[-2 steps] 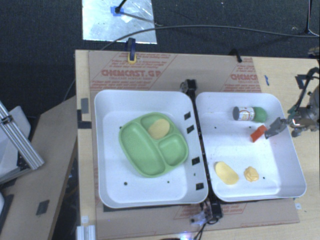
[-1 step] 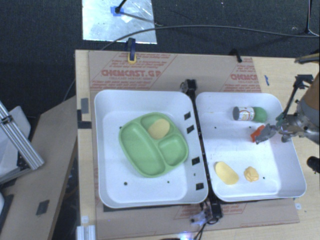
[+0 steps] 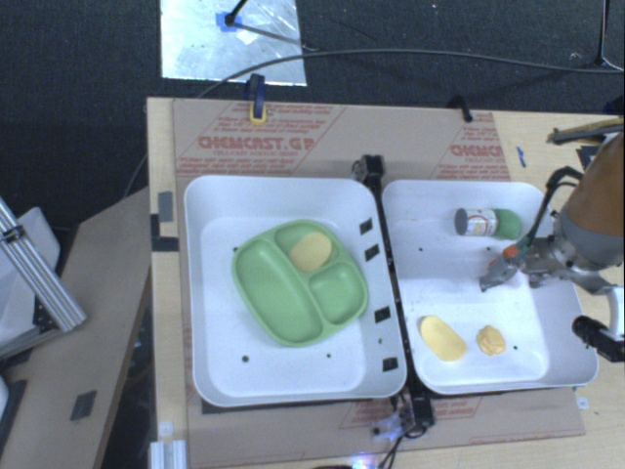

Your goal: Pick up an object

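The right bin (image 3: 420,223) holds a small green bottle with a white label (image 3: 486,223) lying on its side near the back. A yellow oblong piece (image 3: 442,338) and a smaller yellow lump (image 3: 491,340) lie near the front. My gripper (image 3: 496,270) reaches in from the right and hovers in the middle of this bin, between the bottle and the yellow lump, with nothing visibly in it. In the left bin (image 3: 215,360) a green divided plate (image 3: 283,296) carries a pale yellow round item (image 3: 311,251) in its upper compartment.
The grey arm (image 3: 591,223) covers the right bin's right side. A black divider with clips (image 3: 386,291) runs between the bins. A clamp (image 3: 257,99) stands at the board's back edge, and a metal frame (image 3: 34,272) is at the far left.
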